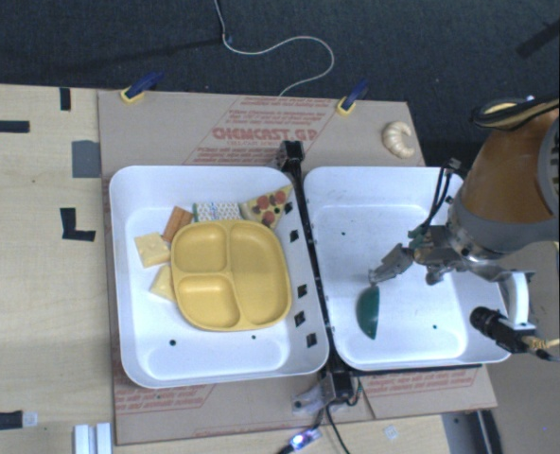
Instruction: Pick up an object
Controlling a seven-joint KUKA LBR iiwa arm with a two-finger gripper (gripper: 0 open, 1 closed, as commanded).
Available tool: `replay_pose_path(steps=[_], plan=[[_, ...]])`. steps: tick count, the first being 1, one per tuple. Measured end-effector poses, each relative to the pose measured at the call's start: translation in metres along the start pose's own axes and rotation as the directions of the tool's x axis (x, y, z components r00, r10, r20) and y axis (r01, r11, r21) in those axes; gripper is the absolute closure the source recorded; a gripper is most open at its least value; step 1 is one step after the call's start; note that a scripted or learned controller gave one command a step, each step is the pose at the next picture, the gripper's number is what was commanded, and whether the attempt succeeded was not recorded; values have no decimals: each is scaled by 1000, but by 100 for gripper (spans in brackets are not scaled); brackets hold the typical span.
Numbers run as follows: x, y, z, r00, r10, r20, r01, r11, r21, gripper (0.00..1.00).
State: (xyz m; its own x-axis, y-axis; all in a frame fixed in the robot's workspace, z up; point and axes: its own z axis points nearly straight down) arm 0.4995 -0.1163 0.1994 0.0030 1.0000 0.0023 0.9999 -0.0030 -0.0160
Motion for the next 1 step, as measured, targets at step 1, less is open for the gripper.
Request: replay_pose_path(steps=[1], plan=[[0,3,-7,1000,-4,2,4,1000,-14,0]])
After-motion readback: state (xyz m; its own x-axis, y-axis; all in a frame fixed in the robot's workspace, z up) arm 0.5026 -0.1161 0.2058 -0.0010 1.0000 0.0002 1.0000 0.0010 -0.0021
